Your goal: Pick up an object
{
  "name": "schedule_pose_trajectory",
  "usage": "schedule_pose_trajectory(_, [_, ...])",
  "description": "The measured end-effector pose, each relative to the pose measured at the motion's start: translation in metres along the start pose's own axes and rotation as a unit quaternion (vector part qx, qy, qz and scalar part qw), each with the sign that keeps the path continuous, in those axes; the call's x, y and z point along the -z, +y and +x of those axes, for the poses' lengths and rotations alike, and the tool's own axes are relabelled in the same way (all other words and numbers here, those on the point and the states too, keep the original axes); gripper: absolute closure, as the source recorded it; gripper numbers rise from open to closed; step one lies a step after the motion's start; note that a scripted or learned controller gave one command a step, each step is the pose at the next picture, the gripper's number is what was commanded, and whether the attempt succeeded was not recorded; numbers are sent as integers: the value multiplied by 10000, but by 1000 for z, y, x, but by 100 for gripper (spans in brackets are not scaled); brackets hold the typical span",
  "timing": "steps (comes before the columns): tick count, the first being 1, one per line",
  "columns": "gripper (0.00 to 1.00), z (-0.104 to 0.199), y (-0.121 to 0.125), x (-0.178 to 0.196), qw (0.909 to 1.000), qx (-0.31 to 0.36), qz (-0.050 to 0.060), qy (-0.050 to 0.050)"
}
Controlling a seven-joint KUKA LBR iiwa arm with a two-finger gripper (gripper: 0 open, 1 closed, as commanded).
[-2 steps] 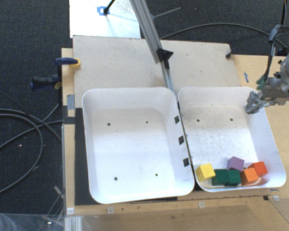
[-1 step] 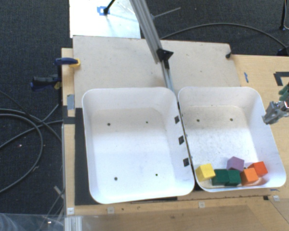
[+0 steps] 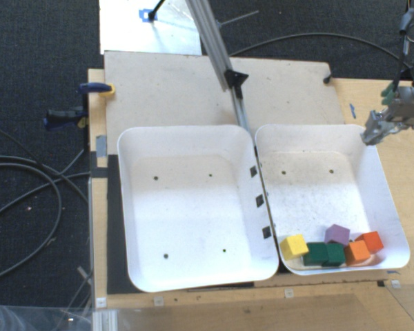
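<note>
jaws (image 3: 370,136) over right bin (image 3: 386,185) far rim | state: can't tell | blocks (image 3: 331,247) near edge, untouched

The robot's grey arm enters from the right edge of the camera view, high in the frame. Its gripper (image 3: 370,136) points down and to the left, its tip small and blurred

Blocks (image 3: 331,248) crowd the right bin's (image 3: 310,185) near corner; its far floor lies open.
</note>
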State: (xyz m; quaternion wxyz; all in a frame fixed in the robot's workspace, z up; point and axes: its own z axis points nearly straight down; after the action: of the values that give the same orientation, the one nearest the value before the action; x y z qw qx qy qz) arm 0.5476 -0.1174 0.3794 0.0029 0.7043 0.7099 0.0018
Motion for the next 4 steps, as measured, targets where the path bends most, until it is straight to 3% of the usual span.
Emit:
schedule_pose_trajectory(1, [100, -19, 64, -17, 10000, -13, 9, -6])
schedule_pose_trajectory(2, [100, -68, -14, -22, 10000, -70, 35, -4])
schedule_pose_trajectory(3, [100, -28, -16, 87, 10000, -3, -29, -6])
schedule_pose_trajectory(4, [100, 100, 35, 74, 10000, 33, 9, 17])
